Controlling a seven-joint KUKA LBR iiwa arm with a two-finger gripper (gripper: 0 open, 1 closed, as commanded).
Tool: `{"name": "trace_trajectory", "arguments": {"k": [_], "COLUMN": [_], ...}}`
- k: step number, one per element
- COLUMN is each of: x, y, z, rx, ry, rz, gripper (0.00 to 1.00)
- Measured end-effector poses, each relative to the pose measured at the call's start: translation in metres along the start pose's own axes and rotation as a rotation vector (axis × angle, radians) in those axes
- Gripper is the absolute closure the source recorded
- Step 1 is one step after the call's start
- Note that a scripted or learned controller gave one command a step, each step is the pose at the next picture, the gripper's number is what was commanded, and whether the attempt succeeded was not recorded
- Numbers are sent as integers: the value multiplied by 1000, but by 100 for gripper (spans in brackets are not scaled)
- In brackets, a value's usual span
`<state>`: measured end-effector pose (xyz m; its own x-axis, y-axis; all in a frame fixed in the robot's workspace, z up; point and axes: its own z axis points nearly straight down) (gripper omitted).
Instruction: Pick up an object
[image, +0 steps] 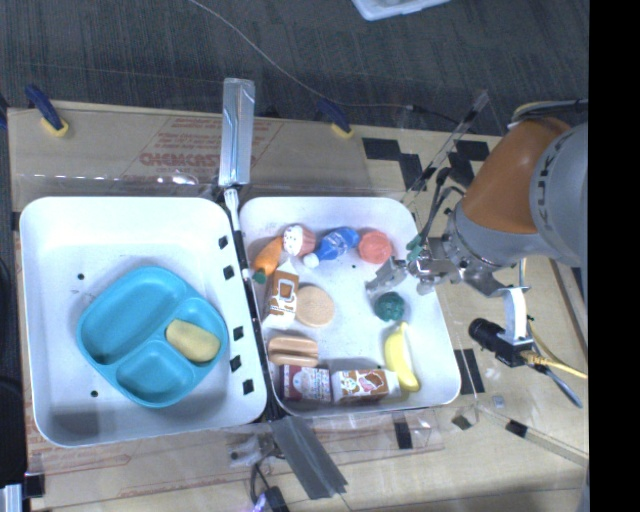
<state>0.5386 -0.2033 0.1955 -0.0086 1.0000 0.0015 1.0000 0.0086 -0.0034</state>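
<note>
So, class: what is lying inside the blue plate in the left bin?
A yellow potato-shaped lump lies in the blue plate, across the ridge between its right-hand compartments. The rest of the plate shows bare blue; what is under the lump is covered.

The right bin (432, 372) is crowded along its back wall, left side and front wall, leaving open floor only in its middle, while the left bin (40, 300) has bare floor all around the blue plate (120, 330).
</note>
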Motion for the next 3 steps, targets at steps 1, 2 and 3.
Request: {"name": "trace_trajectory", "arguments": {"k": [1,2,3], "x": [13,67,54], "y": [2,97,120], "z": [79,87,23], "rx": [-22,-4,-7], "ry": [0,2,-2], "rz": [-143,489,243], "gripper": [0,0,0]}}
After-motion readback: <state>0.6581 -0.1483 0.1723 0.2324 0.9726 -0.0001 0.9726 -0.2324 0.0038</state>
